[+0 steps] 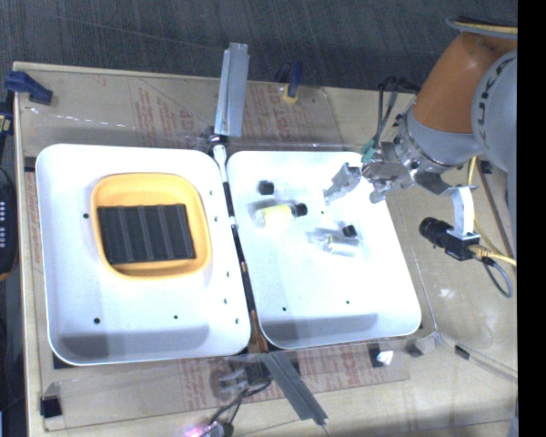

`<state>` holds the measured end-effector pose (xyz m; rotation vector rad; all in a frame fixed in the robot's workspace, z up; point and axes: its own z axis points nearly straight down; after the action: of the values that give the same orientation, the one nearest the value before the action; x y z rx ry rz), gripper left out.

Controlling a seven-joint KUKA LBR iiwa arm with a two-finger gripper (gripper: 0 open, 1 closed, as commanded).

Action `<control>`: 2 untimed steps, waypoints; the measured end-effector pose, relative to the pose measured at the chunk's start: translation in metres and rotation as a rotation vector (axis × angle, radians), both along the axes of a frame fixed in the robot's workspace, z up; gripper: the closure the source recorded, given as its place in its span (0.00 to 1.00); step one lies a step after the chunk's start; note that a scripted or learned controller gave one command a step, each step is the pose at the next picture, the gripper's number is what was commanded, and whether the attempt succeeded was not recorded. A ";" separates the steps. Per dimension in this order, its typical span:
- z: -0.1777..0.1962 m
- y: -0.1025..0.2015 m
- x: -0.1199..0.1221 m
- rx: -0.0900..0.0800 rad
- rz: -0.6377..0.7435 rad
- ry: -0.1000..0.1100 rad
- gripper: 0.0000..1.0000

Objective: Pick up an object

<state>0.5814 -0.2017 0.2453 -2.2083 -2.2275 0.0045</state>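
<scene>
My gripper (pixel 360 186) hangs over the back right corner of the right bin (pixel 382 308), open, with nothing between its fingers. To its left in that bin lie a small black piece (pixel 266 188) and a pale yellow object (pixel 275 213) with a black end. A clear object with a black cap (pixel 337 240) rests just in front of and below the gripper, apart from it.
The left bin (pixel 73 317) holds a yellow tray (pixel 148 189) with a dark ridged insert (pixel 146 232). A metal bar (pixel 230 89) stands behind the seam between the bins. The arm's grey and orange body (pixel 460 89) fills the upper right.
</scene>
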 end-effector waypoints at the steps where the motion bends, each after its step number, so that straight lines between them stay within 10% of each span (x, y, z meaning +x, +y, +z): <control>1: -0.155 -0.007 0.011 -0.002 0.052 -0.004 0.00; 2: -0.153 -0.008 0.067 0.000 0.087 -0.003 0.00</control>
<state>0.6487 -0.2095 0.0921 -2.1110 -2.3231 0.0011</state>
